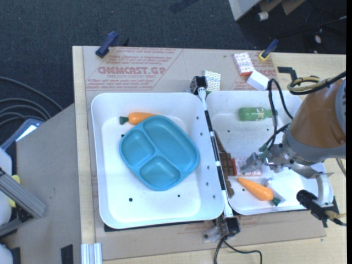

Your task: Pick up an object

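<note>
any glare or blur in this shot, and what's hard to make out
Camera view: even, soft lighting, with mild glare washing out the right bin floor; the blue divided plate and both carrots are sharp; the gripper region is dark, cluttered and slightly soft.

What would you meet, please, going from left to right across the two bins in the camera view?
Left bin's outer wall → blue divided plate, an orange carrot at its upper left → the rims between the bins → carrot in the right bin → gripper → the arm.

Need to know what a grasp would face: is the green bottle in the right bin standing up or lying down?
Lying down. The green bottle shows its full length sideways across the right bin floor.
</note>
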{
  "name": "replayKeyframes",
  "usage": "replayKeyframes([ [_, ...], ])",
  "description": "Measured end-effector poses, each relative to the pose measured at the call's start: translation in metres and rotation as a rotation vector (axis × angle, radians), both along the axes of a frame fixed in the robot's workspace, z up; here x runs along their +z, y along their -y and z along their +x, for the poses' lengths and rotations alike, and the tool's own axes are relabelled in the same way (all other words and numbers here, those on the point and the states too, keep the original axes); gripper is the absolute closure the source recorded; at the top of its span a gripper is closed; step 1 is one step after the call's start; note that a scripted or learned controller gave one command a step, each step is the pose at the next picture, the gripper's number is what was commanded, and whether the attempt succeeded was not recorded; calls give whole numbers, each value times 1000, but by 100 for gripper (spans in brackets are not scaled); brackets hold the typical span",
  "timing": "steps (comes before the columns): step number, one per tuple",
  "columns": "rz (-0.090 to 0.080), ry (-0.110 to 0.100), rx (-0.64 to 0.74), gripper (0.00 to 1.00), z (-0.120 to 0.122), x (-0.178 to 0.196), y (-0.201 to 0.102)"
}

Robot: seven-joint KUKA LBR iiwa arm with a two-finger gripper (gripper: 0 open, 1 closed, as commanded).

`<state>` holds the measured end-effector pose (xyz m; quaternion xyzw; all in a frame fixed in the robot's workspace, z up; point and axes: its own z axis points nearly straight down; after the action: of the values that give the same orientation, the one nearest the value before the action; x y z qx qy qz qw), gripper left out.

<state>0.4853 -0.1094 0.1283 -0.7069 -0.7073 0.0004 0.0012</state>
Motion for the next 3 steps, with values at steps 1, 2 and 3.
replayKeyframes([
  [1, -2, 3, -2, 0, 20, 36, 74],
  [2, -1, 3, 0, 0, 107, -44, 21],
  [3, 1, -20, -5, 0, 170, -33, -16],
])
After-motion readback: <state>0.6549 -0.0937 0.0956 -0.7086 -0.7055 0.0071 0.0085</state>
